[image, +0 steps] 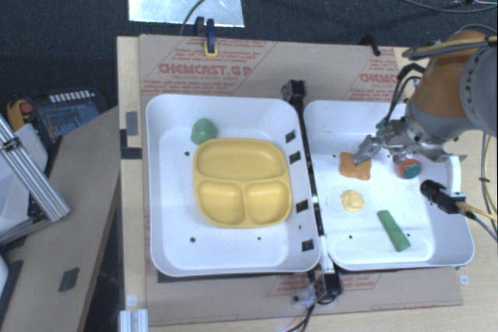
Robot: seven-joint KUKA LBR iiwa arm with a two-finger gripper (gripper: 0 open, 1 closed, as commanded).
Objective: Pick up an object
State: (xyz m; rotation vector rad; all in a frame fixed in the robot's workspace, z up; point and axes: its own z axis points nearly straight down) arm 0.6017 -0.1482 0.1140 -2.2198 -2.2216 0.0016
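My gripper [364, 155] hangs low in the right bin [443, 245], at the upper right edge of an orange block [352, 167], and looks to be touching it. The arm's wrist covers the space just behind it. A small red and teal ball [407, 166] lies right of the gripper, under the wrist. A pale yellow lump [352, 200] sits below the orange block. A green stick [394, 230] lies slantwise toward the bin's front.
The left bin [167, 245] holds a yellow divided tray [240, 181] and a green round piece [204, 130] at the tray's upper left corner. A black divider [307, 183] runs between the bins. A black cable end [440, 197] juts in at the right bin's right side.
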